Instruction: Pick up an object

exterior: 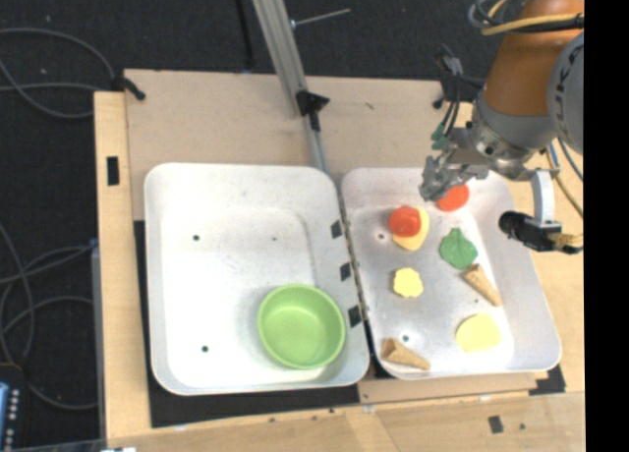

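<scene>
The gripper (442,185) hangs over the far edge of the right bin (531,288), at the end of the grey arm (526,67) with its orange band. Its dark fingers point down and sit against a small red piece (454,197) that shows just below and to the right of them. Whether the fingers are spread or pressed together cannot be told from this slant, nor whether the red piece is between them or merely beside them.

In the right bin, a red and yellow toy (408,225) lies near the gripper, toward the bin's middle. A green leaf shape (458,249) lies to its right, touching a tan cone (482,285). A small yellow piece (408,284) lies in the middle, a larger yellow disc (479,333) near the front right corner, and a second tan cone (404,354) at the front edge.

The left bin (211,244) holds a green bowl (301,326), upright, near its front right corner.

No writing or brand can be read on any of the things.
</scene>
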`<action>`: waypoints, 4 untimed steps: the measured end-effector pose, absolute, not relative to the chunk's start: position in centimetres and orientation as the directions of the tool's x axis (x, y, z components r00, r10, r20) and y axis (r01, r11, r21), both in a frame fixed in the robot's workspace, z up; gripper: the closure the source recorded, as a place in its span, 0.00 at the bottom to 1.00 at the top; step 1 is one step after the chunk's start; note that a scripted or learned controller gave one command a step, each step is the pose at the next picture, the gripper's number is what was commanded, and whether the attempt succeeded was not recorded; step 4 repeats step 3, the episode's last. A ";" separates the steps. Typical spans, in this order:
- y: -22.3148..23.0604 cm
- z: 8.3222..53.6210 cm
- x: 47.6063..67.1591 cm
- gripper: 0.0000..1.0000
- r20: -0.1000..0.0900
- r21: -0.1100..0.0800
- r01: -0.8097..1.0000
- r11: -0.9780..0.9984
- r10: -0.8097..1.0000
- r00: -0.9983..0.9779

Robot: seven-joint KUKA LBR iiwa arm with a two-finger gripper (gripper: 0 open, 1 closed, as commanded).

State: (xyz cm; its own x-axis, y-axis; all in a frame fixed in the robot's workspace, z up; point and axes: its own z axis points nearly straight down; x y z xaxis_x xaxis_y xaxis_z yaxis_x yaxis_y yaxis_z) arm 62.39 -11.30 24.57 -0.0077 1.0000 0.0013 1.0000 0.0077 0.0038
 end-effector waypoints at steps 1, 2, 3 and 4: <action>-6.5 25.1 63.7 1.00 0.002 0.003 1.000 0.008 1.000 -0.008; -1.7 24.0 64.5 1.00 0.000 -0.001 1.000 0.007 1.000 -0.007; 4.4 24.4 65.2 1.00 0.002 0.002 1.000 0.009 1.000 -0.009; 4.4 24.4 65.2 1.00 0.002 0.002 1.000 0.009 1.000 -0.009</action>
